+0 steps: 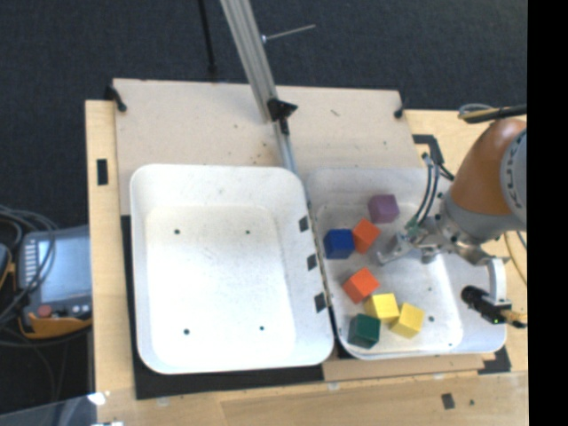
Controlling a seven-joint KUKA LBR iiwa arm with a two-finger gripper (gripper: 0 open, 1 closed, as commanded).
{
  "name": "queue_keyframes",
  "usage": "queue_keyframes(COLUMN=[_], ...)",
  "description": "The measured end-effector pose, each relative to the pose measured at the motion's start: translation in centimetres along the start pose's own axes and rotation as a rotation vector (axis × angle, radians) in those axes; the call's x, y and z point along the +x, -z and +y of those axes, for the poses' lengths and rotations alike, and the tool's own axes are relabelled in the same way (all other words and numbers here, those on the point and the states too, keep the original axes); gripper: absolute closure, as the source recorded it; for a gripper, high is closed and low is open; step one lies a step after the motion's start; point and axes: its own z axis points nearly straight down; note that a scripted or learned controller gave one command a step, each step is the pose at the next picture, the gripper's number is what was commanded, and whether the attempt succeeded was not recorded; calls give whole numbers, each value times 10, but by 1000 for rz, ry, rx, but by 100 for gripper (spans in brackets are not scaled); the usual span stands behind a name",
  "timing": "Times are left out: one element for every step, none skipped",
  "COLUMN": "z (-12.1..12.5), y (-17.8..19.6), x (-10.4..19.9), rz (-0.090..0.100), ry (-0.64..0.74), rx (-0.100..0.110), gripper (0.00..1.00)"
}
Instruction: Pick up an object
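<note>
Green cube point(364, 330) | edges skewed to bin wall | gripper point(397, 248) fingers' state unclear

Seven small blocks point(363, 284) loose in right bin: purple, blue, two orange, two yellow, green

Arm point(486, 180) was cut off at the right edge. Gripper point(401, 245) was small and blurred; finger state could not be read. Right bin's point(444, 331) far right wall was hidden under the arm.
</note>
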Motion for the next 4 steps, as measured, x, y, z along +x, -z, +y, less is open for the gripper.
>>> queue_keyframes(z=[1,-1,-4,-3], y=[12,76,139,163], x=[-2,-6,-4,-6], rz=[-1,1,1,2], ry=[-6,-2,4,5], rx=[-5,-1,-3,1], gripper=[100,100,100,100])
